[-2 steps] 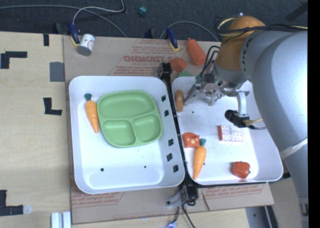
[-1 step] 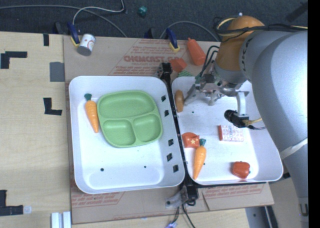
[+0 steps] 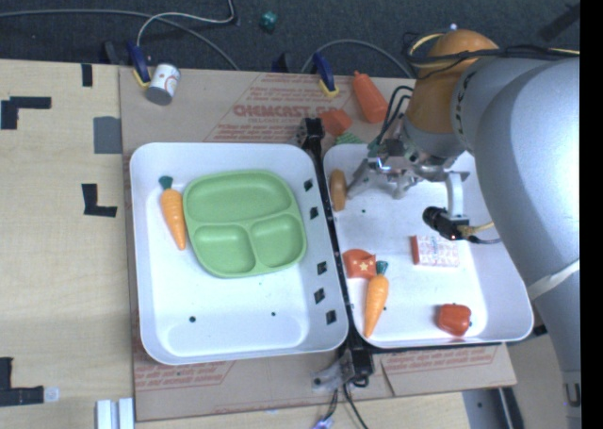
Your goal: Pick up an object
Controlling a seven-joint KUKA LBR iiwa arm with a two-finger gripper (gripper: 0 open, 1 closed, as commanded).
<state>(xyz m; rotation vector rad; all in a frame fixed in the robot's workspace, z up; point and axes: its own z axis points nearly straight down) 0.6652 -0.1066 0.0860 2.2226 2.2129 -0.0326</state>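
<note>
Two white bins side by side on the bench. In the left bin (image 3: 151, 323): green divided plate (image 3: 245, 222) in the middle, small carrot (image 3: 172, 215) just beside the plate's left edge, near the bin's left wall. In the right bin (image 3: 490, 276): gripper (image 3: 382, 177) low over the far left part, fingers (image 3: 358, 178) apart, nothing seen between them. Tan piece (image 3: 336, 189) against the bin's left wall, just beside the left finger; touching or not, cannot tell. Patterned card (image 3: 434, 250) near the middle. Red-orange block (image 3: 358, 263) by the left wall, with a second carrot (image 3: 375, 300) just beside it, toward the near edge. Red lump (image 3: 453, 319) at the near right corner. Beyond the bins, near the bench's far edge: orange toy (image 3: 369, 97) and small can (image 3: 163, 83), well apart.
</note>
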